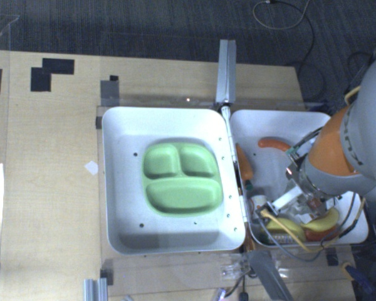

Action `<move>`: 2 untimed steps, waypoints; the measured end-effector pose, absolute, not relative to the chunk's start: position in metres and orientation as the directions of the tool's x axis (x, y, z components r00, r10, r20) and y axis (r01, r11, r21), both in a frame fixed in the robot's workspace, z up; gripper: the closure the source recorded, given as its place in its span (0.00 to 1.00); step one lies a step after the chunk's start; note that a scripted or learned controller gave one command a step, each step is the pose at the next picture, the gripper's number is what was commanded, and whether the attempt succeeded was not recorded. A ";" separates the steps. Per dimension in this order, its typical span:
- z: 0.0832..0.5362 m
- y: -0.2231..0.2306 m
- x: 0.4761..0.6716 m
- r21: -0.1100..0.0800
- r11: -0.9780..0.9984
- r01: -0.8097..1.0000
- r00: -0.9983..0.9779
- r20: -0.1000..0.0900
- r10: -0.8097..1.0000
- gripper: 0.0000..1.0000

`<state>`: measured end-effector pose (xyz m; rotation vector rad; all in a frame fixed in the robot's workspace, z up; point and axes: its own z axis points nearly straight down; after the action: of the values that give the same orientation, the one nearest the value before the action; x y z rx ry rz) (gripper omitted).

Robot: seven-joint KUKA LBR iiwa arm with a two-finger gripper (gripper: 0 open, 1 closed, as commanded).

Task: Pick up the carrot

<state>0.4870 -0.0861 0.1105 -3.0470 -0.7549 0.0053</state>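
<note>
The tool [299, 200] sits low in the right bin [272, 125], near its front edge, at the end of the grey arm with its orange band [336, 147]. Whether it is released, clenched or grasping something, I cannot tell.

Just under and beside the tool lies a cluster of things at the bin's front: 1 yellow banana [287, 227], 1 reddish piece [318, 232] touching it, and 1 small white item [259, 200] to the left; the rest of the heap is too tangled to count.

Toward the back of the same bin lies 1 orange-red curved piece [274, 144], well apart from the tool.

The carrot [243, 163], 1 only, lies lengthwise against the right bin's left wall, apart from the tool, with its green end pointing toward the front.

The 2 white bins stand side by side on the wooden surface [50, 168]. The left bin [122, 187] holds 1 green plate [182, 177] with 3 compartments, lying flat near the middle.
</note>
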 end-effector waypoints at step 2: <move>0.103 -0.091 0.487 -0.003 -0.979 0.205 0.979 -0.004 0.205 1.00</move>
<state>0.4868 -0.0912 0.1031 -3.1225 -0.3234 0.0068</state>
